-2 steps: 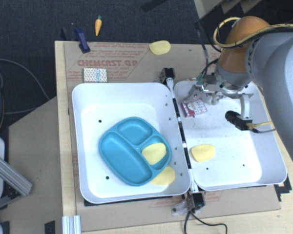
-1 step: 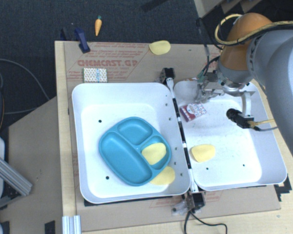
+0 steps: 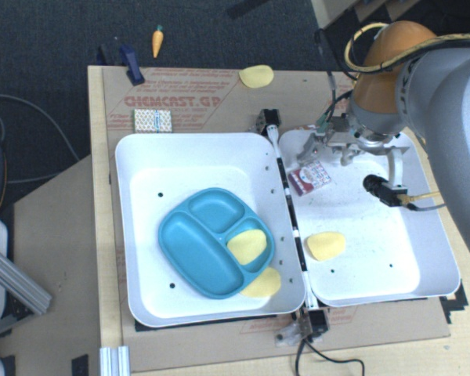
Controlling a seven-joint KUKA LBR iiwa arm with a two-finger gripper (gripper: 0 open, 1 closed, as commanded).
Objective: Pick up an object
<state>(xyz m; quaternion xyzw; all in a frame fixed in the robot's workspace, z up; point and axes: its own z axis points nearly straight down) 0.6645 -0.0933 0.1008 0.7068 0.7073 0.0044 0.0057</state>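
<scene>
In the right bin (image 3: pixel 423 276), a red and white packet (image 3: pixel 310 178) lies near the far left corner. My gripper (image 3: pixel 329 153) hovers at that corner, just above and to the right of the packet, open, with nothing between its fingers. One fingertip (image 3: pixel 312 150) is close to the packet's upper edge. A pale yellow piece (image 3: pixel 326 245) rests further forward in the same bin, by the dividing wall.
The left bin (image 3: pixel 141 171) holds a blue divided plate (image 3: pixel 204 237) with a yellow piece (image 3: pixel 247 245) in one compartment and another yellow piece (image 3: pixel 262 283) beside it. A black cable end (image 3: pixel 381 189) hangs over the right bin. Another yellow piece (image 3: pixel 256 76) and a small packet (image 3: pixel 153 120) lie on the bench behind the bins.
</scene>
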